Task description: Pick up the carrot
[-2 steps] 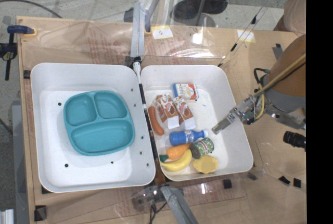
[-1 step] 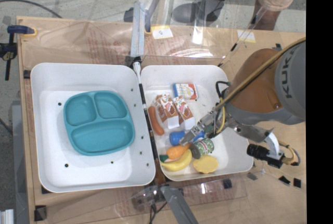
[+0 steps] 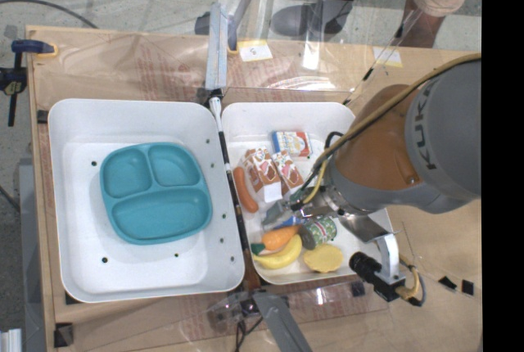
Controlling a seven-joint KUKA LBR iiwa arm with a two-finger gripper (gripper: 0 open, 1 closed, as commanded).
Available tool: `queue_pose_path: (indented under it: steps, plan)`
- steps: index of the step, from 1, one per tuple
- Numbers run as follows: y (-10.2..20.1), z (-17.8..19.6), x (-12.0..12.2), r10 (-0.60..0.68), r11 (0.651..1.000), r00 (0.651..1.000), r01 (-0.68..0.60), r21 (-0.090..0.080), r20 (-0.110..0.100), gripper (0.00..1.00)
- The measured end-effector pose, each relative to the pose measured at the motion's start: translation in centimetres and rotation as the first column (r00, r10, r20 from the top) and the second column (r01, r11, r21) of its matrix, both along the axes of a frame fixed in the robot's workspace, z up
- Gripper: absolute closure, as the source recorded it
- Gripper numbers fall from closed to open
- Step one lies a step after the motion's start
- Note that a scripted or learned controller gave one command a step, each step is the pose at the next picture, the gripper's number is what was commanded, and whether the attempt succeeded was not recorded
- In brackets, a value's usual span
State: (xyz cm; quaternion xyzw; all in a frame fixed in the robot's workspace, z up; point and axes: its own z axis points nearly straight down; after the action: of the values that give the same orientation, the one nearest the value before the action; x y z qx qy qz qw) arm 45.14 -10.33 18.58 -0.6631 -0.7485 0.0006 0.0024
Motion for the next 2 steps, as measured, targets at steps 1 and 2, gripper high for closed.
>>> queue_pose_path:
  steps: [1,2]
  plan:
    - [-2.5,-10.0,0.0,-0.092,0.996,0.996,0.092,-0.002,0.003,0.0]
    - [-2.6,-9.0,0.0,-0.089,0.996,0.996,0.089,0.0,0.001,1.0]
